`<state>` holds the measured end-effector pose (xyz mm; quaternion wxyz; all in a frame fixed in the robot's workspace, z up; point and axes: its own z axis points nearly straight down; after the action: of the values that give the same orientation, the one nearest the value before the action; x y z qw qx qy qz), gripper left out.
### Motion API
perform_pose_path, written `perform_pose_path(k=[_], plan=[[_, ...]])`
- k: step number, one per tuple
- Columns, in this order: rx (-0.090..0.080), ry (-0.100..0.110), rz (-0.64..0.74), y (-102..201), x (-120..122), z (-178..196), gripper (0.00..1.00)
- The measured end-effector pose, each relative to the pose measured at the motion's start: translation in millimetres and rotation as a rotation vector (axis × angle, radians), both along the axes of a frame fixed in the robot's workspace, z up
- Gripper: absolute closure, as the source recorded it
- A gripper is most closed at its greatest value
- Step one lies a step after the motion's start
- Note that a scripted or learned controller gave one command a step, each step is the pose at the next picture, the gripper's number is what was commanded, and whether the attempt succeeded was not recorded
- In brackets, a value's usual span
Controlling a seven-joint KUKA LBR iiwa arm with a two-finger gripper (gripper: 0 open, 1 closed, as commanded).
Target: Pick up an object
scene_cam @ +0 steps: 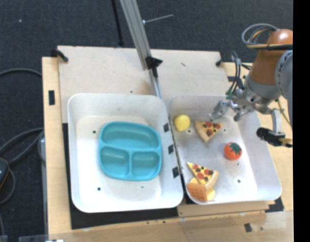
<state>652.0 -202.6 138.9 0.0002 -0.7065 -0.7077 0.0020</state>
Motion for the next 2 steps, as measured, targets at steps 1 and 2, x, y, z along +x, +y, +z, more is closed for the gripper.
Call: perform_pose_path(k=[1,2], plan=[[-0.003,-0.008,0.002,-1,2,16,1.0],[0.001,-0.01,0.001,1,7,61,1.0]])
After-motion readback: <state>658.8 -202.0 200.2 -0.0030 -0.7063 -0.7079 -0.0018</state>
